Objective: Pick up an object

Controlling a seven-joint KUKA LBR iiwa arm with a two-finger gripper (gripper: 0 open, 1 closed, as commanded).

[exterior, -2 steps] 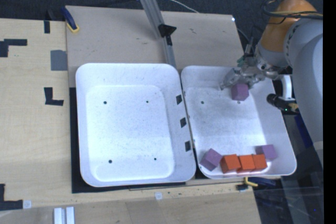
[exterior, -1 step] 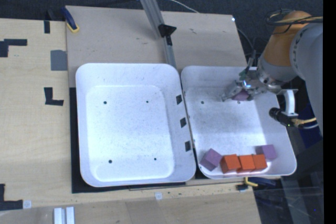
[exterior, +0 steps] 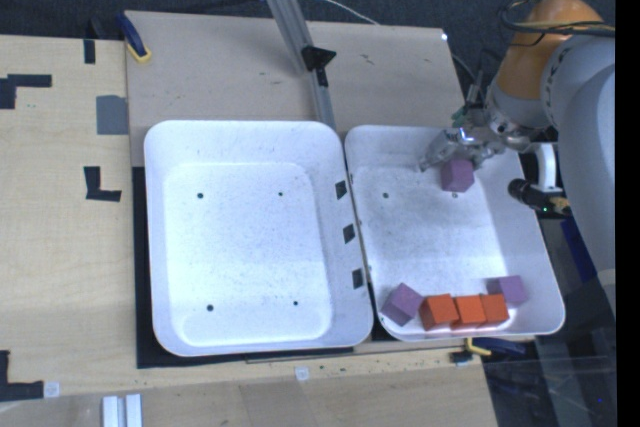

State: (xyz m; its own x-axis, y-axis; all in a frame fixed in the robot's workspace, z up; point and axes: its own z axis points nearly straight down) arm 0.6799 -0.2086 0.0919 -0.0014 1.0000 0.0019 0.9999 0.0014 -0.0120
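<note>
My gripper (exterior: 457,158) hangs over the far part of the right bin (exterior: 520,215), reaching in from the right. A purple block (exterior: 458,176) sits between its fingertips, its top gripped by the fingers and its lower part sticking out below them. Along the near edge of the same bin lie a purple block (exterior: 404,300), an orange block (exterior: 438,311), two more orange blocks (exterior: 481,309) and a small purple block (exterior: 511,288).
The left bin (exterior: 160,215) stands beside the right one, with a divider of black clips (exterior: 349,233) between them. A slanted metal rail (exterior: 290,10) rises behind the bins. The arm's orange band (exterior: 550,25) is at the upper right.
</note>
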